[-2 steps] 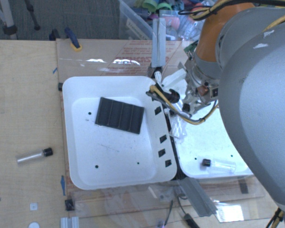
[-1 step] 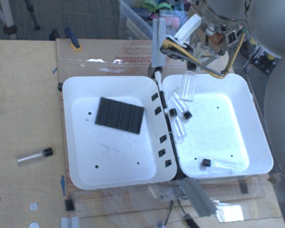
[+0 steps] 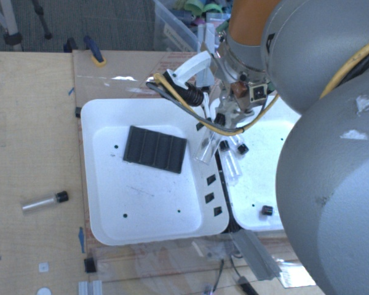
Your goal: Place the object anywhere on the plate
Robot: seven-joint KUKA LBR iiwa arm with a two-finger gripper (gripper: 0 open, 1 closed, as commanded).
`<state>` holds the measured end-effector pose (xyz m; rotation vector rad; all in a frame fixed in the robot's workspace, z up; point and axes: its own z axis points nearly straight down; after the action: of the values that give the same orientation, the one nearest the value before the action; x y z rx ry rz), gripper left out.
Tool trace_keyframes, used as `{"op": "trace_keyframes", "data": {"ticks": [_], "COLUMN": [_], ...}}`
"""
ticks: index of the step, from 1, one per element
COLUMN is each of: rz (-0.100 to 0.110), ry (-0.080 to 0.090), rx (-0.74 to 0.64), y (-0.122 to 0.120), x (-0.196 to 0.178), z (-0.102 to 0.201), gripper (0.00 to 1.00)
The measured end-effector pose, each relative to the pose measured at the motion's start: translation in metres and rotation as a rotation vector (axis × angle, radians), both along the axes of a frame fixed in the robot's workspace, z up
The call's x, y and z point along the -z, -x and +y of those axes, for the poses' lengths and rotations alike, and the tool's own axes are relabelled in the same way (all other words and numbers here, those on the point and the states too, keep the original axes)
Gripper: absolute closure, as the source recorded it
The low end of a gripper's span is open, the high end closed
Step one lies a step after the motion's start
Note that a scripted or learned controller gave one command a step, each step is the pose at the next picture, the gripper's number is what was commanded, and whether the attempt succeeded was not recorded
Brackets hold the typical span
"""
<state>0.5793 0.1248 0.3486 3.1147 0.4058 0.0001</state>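
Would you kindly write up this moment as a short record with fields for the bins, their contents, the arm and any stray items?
left bin: holds a dark ribbed rectangular slab, lying flat
right bin: largely covered by the arm; a small black piece lies in it
arm: reaches in from the right, gripper above the seam between the bins
jaws: state unclear
stray item: clear tube with black cap on the bench, left of the bins

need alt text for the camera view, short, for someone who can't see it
A grey robot arm's claw hangs over the seam between two shallow white bins. A dark ridged rectangular slab lies flat in the left bin, and a small capped tube rests on the bench.
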Motion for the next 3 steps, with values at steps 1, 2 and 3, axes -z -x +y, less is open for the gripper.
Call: {"op": "trace_keyframes", "data": {"ticks": [1,2,3], "rz": [0.001,0.002,0.004], "ry": [0.001,0.001,0.000], "rx": [0.019,-0.045,-0.221], "y": [0.073,0.093,0.039], "x": [0.063,0.139,0.166], "z": [0.037,0.098,0.100], "gripper": [1.00,1.00,1.00]}}
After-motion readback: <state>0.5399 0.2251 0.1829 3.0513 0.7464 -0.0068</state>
